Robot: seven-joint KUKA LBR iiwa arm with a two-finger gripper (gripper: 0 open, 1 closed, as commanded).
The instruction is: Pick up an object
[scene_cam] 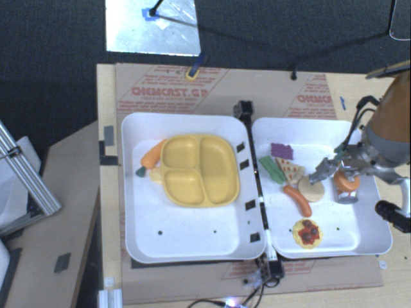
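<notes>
The gripper (331,172) reaches into the right bin (369,236). I cannot tell how its grasping part is set. Just below its tip lies a round tan disc (312,190), touching a sausage (298,200) whose long axis runs from upper left to lower right.

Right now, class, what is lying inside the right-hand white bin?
The right bin holds a purple block, green strip, waffle wedge, sausage, tan disc, orange piece and fruit tart. The tool covers part.
</notes>
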